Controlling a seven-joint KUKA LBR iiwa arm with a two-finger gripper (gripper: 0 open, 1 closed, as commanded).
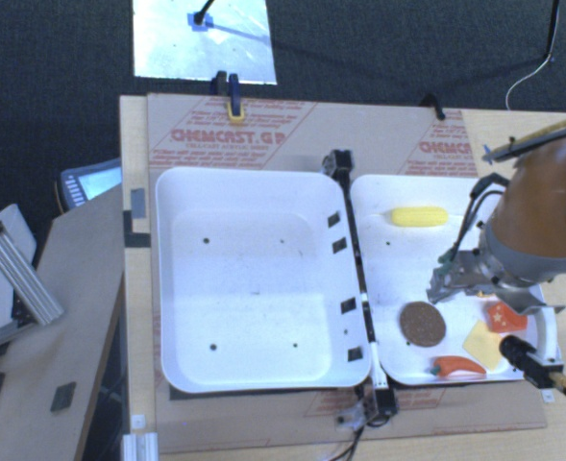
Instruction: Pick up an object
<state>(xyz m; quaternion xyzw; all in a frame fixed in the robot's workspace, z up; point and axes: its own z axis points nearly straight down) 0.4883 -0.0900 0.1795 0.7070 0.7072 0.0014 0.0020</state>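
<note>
Nearest the camera, along the lower edge of the right bin (388, 257), lies a small orange-red carrot-shaped piece (457, 367), with a pale yellow wedge like a slice of cheese (484, 342) just above and to its right. A round brown disc — a toy patty or cookie, I cannot tell which (423, 324) — sits just left of the wedge, on the bin floor toward the lower middle of the frame. A small red-orange piece (504, 317) shows to the right of the disc, partly hidden under the arm. Higher up in the same bin, well apart from the rest, a yellow oblong resembling a corn cob (419, 217) lies near the upper wall.

The arm (542, 219) comes in from the right of the frame, its orange band wide above the grey wrist. The gripper (446, 291) hangs low over the right bin, just above and to the right of the brown disc — near it, yet whether it touches anything I cannot tell. Whether the jaws stand apart or together I cannot tell either; nothing is seen between them.

The left bin (254, 277) fills the middle of the frame beside the right one, both resting on a brown board with red lettering (292, 128) laid over the desk (134, 142).
</note>
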